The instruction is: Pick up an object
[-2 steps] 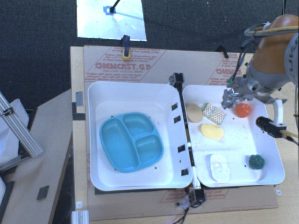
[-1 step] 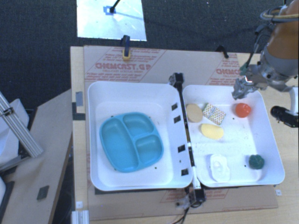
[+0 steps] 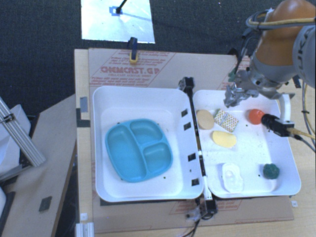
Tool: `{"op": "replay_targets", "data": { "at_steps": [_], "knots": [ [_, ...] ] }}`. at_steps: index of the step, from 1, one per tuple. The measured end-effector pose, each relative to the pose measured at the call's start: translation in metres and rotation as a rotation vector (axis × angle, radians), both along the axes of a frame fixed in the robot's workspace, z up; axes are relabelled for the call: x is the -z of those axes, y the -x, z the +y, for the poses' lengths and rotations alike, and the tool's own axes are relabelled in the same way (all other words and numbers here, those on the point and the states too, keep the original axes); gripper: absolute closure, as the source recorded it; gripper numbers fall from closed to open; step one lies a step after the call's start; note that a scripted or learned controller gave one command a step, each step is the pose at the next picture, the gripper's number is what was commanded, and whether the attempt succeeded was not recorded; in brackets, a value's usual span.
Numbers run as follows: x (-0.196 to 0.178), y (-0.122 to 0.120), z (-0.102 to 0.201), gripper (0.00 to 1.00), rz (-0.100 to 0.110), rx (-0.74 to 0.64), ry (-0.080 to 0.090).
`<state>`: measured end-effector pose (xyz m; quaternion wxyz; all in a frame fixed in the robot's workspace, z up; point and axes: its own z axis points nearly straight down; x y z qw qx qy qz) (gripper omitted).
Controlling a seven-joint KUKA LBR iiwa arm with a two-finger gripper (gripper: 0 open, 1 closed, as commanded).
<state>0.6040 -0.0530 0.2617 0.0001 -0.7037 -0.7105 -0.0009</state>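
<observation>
- Lying closest, a white moulded piece [image 3: 232, 177] is sitting at 7 o'clock in the right bin [image 3: 252, 154], close to the near rim.
- A dark green knobbly lump [image 3: 270, 171] is resting at 5 o'clock in the same bin, well apart from the white piece.
- A blue divided plate [image 3: 139, 149] is lying in the middle of the left bin [image 3: 101, 107], turned at a slight angle.
- A yellow curved piece [image 3: 224, 139] is sitting at 9 o'clock in the right bin.
- A small checked packet [image 3: 226, 120] is lying at 11 o'clock, just beyond the yellow piece.
- A beige oval [image 3: 205, 119] is resting at 10 o'clock, just beside the packet and near the bin's left wall.
- An orange ball [image 3: 255, 116] is sitting at 1 o'clock, apart from the packet.
- The gripper [image 3: 232, 100] is hanging over the bin's far side at 11 o'clock, just beyond the packet and the beige oval; how far open it is, and whether it is gripping anything, cannot be told.
- The arm [image 3: 284, 33] is reaching in from 2 o'clock, beyond the bin's far rim.
</observation>
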Motion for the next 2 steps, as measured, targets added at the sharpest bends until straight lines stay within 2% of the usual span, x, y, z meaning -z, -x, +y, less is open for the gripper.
{"op": "replay_targets", "data": {
  "at_steps": [2],
  "knots": [
    [0.028,-0.002,0.104,1.0,0.001,0.001,0.0]
  ]
}}
